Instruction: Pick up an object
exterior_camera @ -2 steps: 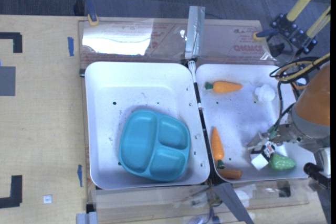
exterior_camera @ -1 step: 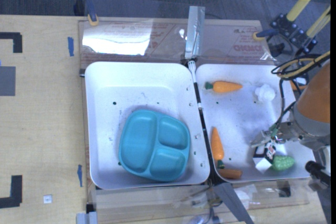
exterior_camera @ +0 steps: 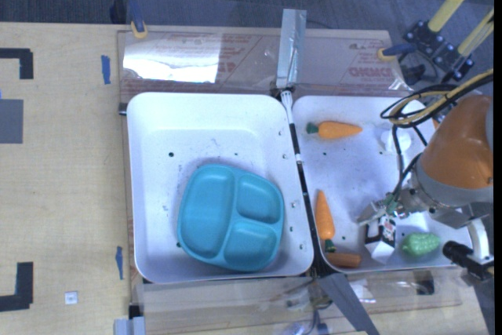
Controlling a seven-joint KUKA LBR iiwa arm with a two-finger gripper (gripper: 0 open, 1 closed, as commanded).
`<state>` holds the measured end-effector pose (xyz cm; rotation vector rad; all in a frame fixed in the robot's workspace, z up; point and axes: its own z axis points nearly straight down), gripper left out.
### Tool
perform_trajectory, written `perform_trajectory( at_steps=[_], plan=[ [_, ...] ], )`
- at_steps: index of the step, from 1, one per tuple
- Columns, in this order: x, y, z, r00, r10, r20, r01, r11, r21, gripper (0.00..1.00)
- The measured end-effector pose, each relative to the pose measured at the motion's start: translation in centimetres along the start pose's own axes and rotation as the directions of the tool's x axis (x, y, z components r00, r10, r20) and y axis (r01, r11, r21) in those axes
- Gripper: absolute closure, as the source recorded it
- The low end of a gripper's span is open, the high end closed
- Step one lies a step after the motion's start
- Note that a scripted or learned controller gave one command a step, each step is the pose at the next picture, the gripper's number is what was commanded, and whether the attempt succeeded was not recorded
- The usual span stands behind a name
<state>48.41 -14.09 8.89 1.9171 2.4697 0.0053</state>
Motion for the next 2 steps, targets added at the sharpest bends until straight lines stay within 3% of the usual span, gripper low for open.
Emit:
perform_trajectory(
  at_steps=[1, 2],
  plan=[
    [3.8, 5.5, -11.9, 0.982, 0.19, -0.007, -0.19, 0.982, 0.011, 1.0],
    [8.6, 10.8, -12.9, 0.982, 0.188, -0.008, -0.188, 0.982, 0.016, 1.0]
  ],
)
